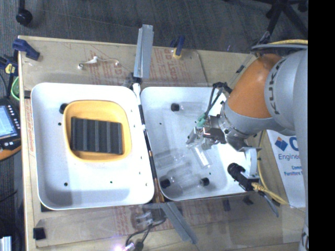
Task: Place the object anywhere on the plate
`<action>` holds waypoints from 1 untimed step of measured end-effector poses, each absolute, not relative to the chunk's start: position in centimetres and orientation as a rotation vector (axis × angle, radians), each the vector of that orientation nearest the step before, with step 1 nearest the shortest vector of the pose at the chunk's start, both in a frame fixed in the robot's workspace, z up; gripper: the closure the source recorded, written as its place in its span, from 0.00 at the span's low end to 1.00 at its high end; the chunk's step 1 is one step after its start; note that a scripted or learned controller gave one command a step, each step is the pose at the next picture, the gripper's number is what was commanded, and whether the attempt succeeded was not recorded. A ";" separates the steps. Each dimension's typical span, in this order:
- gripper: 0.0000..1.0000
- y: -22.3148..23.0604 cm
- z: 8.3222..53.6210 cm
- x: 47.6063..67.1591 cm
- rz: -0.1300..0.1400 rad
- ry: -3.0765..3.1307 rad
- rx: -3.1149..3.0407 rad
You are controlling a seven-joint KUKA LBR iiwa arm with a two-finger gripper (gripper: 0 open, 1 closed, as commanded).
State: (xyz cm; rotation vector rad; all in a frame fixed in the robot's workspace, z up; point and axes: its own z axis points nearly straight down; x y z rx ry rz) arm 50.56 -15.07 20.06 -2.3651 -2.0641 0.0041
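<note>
— What sits highest, closest to the lens?
— The grey arm point(277, 93) with its orange band, reaching in over the right bin point(157, 103).
— And the tool point(201, 138)?
— Low over that bin's middle; I cannot tell whether it is clenched or released. A clear piece point(201, 157) lies just beside it.
— The plate point(97, 107)?
— Yellow, in the left bin point(47, 166) on the counter point(63, 56), with a dark ribbed block point(97, 135) resting on it.
</note>
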 end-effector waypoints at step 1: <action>1.00 -7.2 27.3 56.3 0.004 -1.932 -2.473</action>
